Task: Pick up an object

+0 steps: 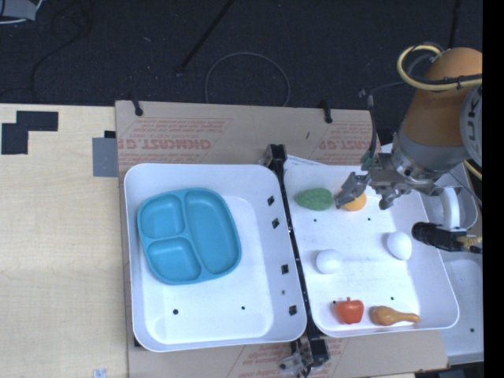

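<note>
Camera view shows the gripper [368, 193] low over the far part of the right bin [441, 302], with one dark finger [350, 190] touching or overlapping a small orange-yellow object [357, 203]. You cannot tell from this angle whether the jaws are spread or closed, nor whether the object sits between them. Treat it as not yet held.

Object location: the orange-yellow object lies near the far wall of the right bin, just beside a green object [314, 199] on its left.

Handling judgement: the object looks like a small rounded toy fruit, probably light and rigid with a smooth skin. Expect it to roll or squirt sideways under an off-centre pinch. Take hold across its widest part, with the fingers square to it, and keep clear of the green object so that it is not pushed along.

Other contents of the right bin: two white egg-like objects, one near the middle [327, 261] and one toward the right wall [399, 246]; a red tomato-like object [349, 311] and a tan drumstick-shaped object [391, 316] near the front wall. The left bin [157, 325] holds a blue divided plate [189, 235].

Legible writing: red print on the cardboard sheet [236, 136] under the bins appears upside down, and you cannot read it with confidence.
</note>
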`<state>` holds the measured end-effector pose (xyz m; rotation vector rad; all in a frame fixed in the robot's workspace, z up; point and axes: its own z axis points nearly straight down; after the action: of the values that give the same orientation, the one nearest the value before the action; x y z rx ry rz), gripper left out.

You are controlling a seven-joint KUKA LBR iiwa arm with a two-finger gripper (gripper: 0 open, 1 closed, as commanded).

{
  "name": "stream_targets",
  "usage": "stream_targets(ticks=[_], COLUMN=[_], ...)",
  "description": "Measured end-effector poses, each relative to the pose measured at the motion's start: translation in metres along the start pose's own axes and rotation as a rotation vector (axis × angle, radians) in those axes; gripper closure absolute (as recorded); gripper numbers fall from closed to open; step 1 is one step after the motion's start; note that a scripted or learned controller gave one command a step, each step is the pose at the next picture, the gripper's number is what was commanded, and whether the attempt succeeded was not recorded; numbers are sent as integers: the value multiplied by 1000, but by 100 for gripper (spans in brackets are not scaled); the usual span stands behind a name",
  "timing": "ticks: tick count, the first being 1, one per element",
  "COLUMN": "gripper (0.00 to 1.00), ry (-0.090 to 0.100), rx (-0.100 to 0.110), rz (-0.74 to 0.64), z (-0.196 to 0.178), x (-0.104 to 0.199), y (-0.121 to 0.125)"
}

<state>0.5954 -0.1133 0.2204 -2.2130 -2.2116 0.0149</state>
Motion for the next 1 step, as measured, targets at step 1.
stream_targets(ticks=[1], gripper=[0], ry=[-2], rx=[-13], rz=[-1], z=[-7], x=[0], y=[2])
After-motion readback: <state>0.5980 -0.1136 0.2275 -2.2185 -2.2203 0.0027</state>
